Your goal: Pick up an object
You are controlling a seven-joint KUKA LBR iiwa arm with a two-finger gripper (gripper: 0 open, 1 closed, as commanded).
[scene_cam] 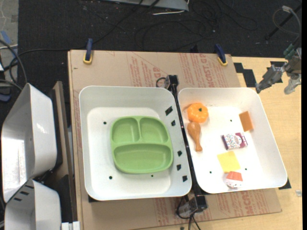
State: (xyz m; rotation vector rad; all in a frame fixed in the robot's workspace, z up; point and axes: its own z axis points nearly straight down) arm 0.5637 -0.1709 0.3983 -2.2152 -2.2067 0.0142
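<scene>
While the gripper (pixel 279 79) hangs open and empty beyond the right bin's (pixel 268 128) upper right corner, the nearest object, an orange block (pixel 246 121), lies toward seven o'clock from it.

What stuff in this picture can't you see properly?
- The gripper, camera view: it sits at the right edge, small and partly cut off, so its fingers can't be read.
- The purple-and-white packet: its print is too small to read.
- The red-and-white item near the right bin's front wall: too small to tell what it is.
- The green tray covers part of the left bin's floor.
</scene>
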